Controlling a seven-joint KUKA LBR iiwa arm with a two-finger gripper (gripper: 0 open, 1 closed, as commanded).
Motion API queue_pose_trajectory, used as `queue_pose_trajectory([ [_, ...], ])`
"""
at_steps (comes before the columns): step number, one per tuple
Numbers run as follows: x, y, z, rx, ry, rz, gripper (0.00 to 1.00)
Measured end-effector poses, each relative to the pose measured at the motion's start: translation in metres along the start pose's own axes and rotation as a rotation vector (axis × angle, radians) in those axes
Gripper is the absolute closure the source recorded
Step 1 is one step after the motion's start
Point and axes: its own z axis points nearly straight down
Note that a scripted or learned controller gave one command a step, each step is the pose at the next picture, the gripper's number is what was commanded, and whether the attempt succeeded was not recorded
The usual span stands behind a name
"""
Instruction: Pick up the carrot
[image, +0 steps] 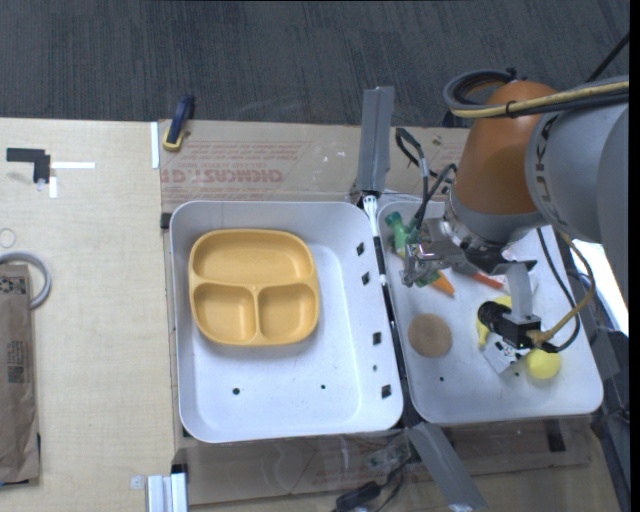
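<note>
Orange carrot (442, 284) lies just right of my gripper (420, 262), long axis slanting down-right; I cannot tell its grip state.

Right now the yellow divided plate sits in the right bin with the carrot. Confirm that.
Not quite. The camera view shows the yellow divided plate in the left bin, alone. The carrot lies in the right bin, just below the claw, beside a round brown piece.
</note>
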Motion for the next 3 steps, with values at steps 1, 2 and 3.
queue_pose_trajectory([
  [1, -0.042, -0.064, -0.148, -0.002, -0.001, -0.119, 1.0],
  [2, -0.02, -0.013, -0.25, -0.001, -0.002, -0.161, 1.0],
  [3, 0.004, 0.034, -0.249, -0.001, -0.002, -0.249, 1.0],
])
